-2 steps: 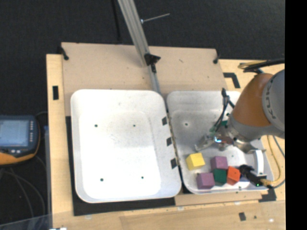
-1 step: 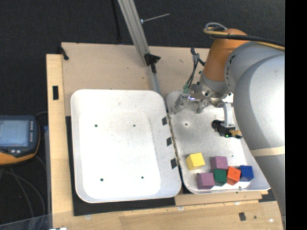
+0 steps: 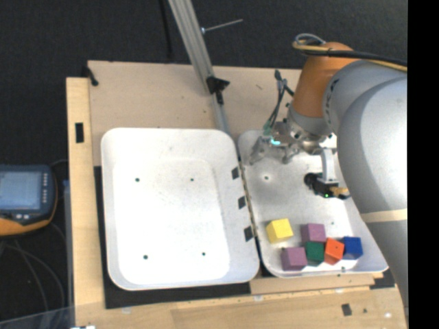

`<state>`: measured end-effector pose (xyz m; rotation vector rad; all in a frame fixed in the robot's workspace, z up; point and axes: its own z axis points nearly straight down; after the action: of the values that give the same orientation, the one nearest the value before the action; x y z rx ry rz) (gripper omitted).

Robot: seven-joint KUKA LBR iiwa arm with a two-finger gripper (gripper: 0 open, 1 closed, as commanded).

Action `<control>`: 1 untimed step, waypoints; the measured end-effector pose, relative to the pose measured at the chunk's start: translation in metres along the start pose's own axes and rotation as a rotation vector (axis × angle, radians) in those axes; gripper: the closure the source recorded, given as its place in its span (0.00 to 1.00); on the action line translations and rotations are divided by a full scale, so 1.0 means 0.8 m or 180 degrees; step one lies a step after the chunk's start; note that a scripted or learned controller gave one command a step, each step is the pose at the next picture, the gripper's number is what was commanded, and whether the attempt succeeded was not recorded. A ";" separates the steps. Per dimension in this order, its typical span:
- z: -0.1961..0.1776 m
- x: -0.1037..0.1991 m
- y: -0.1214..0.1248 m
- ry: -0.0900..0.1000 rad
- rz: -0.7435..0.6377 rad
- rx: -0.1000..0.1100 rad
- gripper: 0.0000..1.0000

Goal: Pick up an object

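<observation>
The gripper [image 3: 274, 147] was seen low over the far end of the right bin [image 3: 274, 184], well apart from the blocks, and whether it was open or closed could not be told. A yellow block [image 3: 279, 229], two purple blocks [image 3: 313, 232] [image 3: 293, 257], a green block [image 3: 315, 251], an orange block [image 3: 333, 249] and a blue block [image 3: 352, 246] were clustered at that bin's near end.

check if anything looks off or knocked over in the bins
Nothing stands out. The blocks sit bunched at the near end of the right bin: yellow block, two purple blocks, green block, orange block and blue block. None has spilled out. The gripper hangs over that bin's far end.
</observation>
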<state>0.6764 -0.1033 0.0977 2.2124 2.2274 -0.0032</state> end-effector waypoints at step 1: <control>0.000 0.000 0.000 0.0000 -0.0005 0.0005 0.00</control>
<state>0.6763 -0.1031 0.0977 2.2114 2.2300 -0.0047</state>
